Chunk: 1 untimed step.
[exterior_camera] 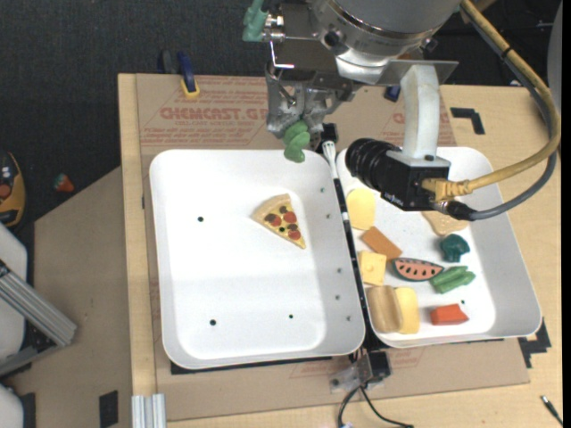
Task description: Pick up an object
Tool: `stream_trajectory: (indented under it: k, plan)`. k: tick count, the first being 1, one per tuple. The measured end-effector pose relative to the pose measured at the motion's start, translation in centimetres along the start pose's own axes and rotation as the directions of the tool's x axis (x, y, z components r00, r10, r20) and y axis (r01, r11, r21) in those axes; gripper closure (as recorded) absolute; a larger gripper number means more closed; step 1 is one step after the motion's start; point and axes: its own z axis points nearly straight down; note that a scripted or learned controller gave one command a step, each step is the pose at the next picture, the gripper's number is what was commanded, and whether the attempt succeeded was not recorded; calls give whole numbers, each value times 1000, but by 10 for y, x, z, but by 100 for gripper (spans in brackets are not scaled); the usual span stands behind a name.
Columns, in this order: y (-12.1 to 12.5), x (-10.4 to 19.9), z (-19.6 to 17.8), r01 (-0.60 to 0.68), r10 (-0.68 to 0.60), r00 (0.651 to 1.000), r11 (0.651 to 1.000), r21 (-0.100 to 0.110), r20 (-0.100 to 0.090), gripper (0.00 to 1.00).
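My bench [205, 105]: brown board top, red lettering along the far edge. Directly on it: left white bin [178, 266] and right white bin [513, 292], side by side, rims touching. Blue-and-yellow clamp [186, 74] at far left edge.

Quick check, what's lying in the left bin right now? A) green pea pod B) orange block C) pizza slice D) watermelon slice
C: the pizza slice lies on the floor of the left bin, while the watermelon slice, orange block and green pea pod sit in the right bin.
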Motion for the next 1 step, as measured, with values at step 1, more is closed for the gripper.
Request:
stream_trajectory:
  k: [1]
  plan:
    - [-5,-20,168,-6,5,1000,999,37,18,100]
